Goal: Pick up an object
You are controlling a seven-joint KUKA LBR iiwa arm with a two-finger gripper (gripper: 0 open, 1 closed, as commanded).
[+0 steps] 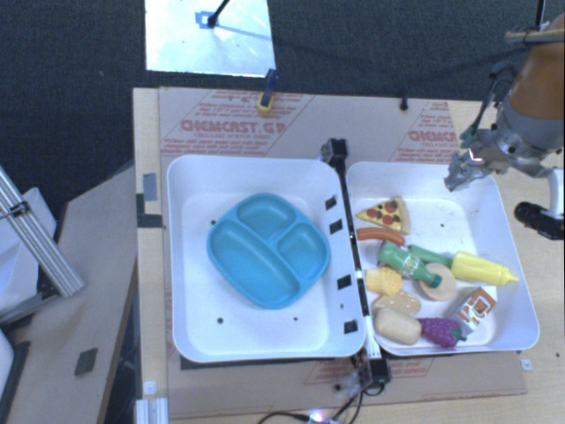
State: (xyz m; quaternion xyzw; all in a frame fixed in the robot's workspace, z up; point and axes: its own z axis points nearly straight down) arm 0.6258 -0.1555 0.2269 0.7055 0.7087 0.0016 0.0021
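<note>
The right bin (494, 215) holds several toy foods: a pizza slice (387, 212), a hot dog sausage (380, 236), a green bottle (410, 264), a yellow mustard bottle (484, 268), a corn piece (383, 281), a bread roll (396, 326), purple grapes (439, 330) and a small carton (475, 307). My gripper (463, 171) hangs over the bin's far right corner, above and right of the pizza slice, with nothing seen between its fingers. The arm's orange band (538, 82) is at the upper right.
The left bin (190, 237) holds a blue divided plate (267, 249). A black divider strip (346, 237) runs between the bins. A yellow and blue clip (267, 95) lies on the cardboard behind the bins. A metal rail (31, 237) stands at the left.
</note>
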